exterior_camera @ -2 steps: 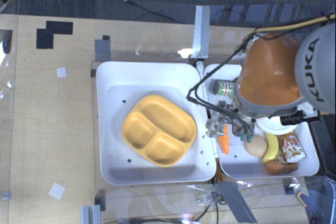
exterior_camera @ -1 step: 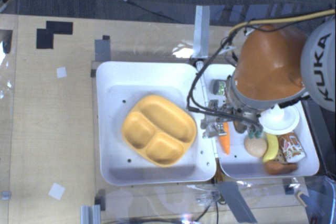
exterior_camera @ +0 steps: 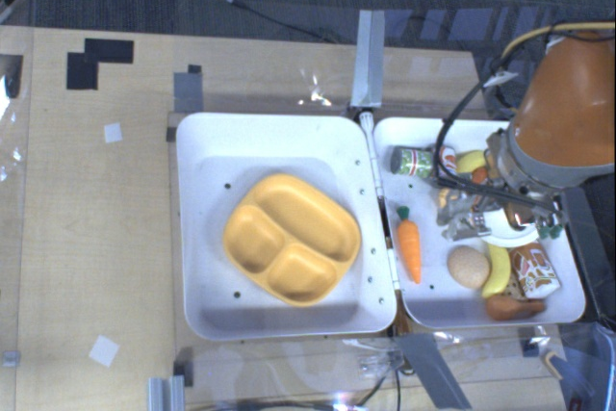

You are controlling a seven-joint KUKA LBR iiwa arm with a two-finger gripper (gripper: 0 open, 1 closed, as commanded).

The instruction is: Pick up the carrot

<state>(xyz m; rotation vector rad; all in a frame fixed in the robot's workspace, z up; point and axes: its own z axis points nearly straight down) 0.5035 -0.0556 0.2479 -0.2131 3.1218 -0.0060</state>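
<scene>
Here, two white bins sit side by side on a wooden bench. The left bin (exterior_camera: 207,207) holds a yellow divided plate (exterior_camera: 292,237). The right bin (exterior_camera: 577,303) is crowded: a can (exterior_camera: 414,161), an egg (exterior_camera: 469,267), a banana (exterior_camera: 498,270) and a small carton (exterior_camera: 532,272). The carrot (exterior_camera: 409,245) lies by that bin's left wall, apart from the clutter, likely leaving room for a grasp. Its long axis runs up-down the frame, green top upward, tip downward. The gripper (exterior_camera: 474,217) hovers just right of it; whether it is spread or closed cannot be told.
</scene>
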